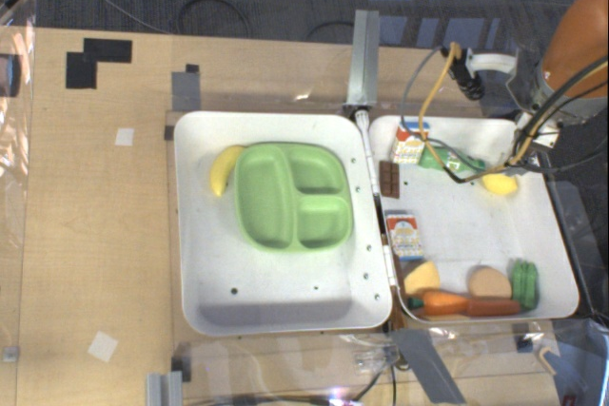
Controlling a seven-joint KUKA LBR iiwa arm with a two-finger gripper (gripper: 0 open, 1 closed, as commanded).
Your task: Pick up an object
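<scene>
The right bin (561,242) holds several items. At the back lie a red-and-white carton (409,147), a green packet (442,159) and a yellow lemon (500,183). A brown bar (389,178) and a blue-and-white carton (405,236) lie along the left wall. At the front are a yellow wedge (422,278), a carrot (445,303), a red sausage (493,306), a tan bun (489,281) and a green vegetable (524,284). My gripper (526,147) hangs under the orange-banded wrist over the bin's back right corner, just right of the lemon, largely hidden by cables.
The left bin (205,290) holds a green divided plate (290,197) with a banana (224,168) against its left side. A metal post (362,62) stands behind the gap between the bins. Yellow and black cables (433,100) trail across the back of the right bin.
</scene>
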